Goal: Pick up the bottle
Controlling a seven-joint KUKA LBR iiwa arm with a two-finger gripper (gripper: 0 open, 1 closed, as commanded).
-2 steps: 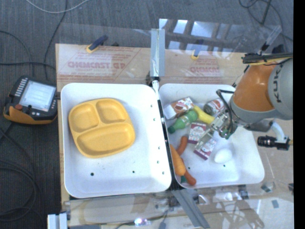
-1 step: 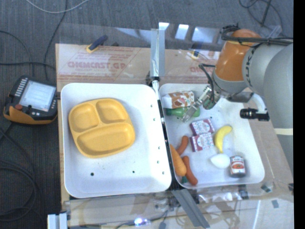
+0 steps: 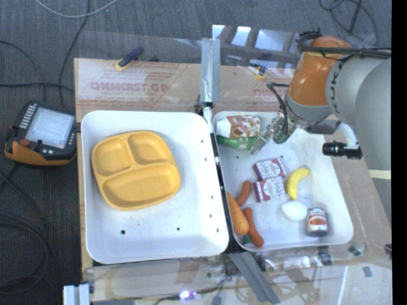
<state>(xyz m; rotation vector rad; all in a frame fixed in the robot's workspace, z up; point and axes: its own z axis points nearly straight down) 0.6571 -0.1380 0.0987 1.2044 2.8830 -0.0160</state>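
Bottle [image 3: 239, 132]: lying on its side, top of right bin [image 3: 340, 224].
Gripper [image 3: 270, 133]: at its right end; jaw state unclear.
Advice: centre across body, close squarely.

Yellow divided tray [image 3: 135, 169], white bins [image 3: 114, 234], orange carrots [image 3: 238, 216], yellow banana [image 3: 296, 182] (bottle [image 3: 240, 132] green, red-and-white label)

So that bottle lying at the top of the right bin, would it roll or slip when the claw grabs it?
Probably a bit of both. The bottle lies on its side against the bin's top-left wall, so a nudge might roll it, though the wall should stop it. Its label looks glossy, so it may slip. The gripper sits at its right end, an off-centre hold that could let it tilt.
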